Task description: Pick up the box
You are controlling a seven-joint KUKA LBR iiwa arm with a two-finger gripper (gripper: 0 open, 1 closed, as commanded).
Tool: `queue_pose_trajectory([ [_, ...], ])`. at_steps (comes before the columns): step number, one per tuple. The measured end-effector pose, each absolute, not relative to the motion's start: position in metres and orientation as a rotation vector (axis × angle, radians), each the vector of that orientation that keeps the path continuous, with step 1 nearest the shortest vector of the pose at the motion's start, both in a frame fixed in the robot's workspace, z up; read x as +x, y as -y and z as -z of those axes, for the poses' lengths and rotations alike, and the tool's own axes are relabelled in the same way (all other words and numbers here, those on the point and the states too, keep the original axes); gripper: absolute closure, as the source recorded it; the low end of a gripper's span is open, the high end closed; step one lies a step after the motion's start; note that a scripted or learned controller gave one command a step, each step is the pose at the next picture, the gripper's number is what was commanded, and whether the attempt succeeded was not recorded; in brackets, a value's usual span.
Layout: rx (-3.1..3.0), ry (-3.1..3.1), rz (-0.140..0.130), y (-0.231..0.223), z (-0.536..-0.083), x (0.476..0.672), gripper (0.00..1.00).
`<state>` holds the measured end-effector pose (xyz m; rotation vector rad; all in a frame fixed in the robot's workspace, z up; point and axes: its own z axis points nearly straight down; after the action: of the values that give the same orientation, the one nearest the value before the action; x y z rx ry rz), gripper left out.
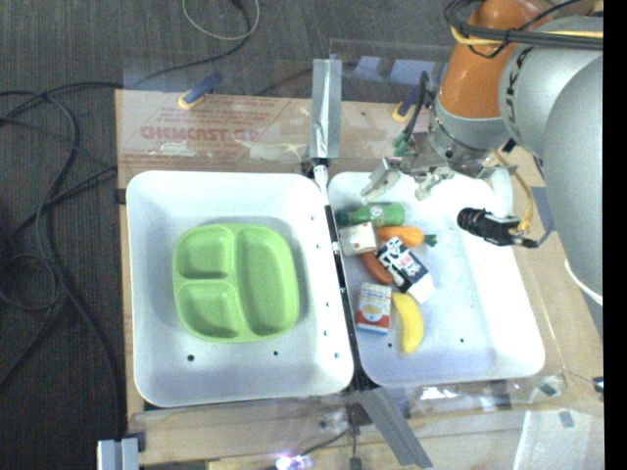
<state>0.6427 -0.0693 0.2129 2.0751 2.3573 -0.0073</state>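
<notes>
Several items lie in a heap in the right bin (490, 331). A black-and-white box (405, 262) rests tilted at the middle of the heap. A small flat carton (372, 306) with a red and blue print lies just below it, beside a banana (409, 323). A small beige box (358, 238) sits against the bin's left wall. My gripper (405, 182) hovers over the bin's far edge, above and behind the heap. Its fingers (382, 180) stand spread and open, with nothing between them.
A green cucumber (377, 213), a carrot (404, 234) and a red sausage (376, 266) crowd the boxes. A black connector with cable (487, 224) hangs over the right bin. The left bin (157, 360) holds a green divided plate (235, 282).
</notes>
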Motion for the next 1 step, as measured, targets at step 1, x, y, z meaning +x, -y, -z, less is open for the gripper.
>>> queue_pose_trajectory([
  [1, 1.927, -2.480, -0.001, 0.0956, -0.1019, 0.6166, 0.00],
])
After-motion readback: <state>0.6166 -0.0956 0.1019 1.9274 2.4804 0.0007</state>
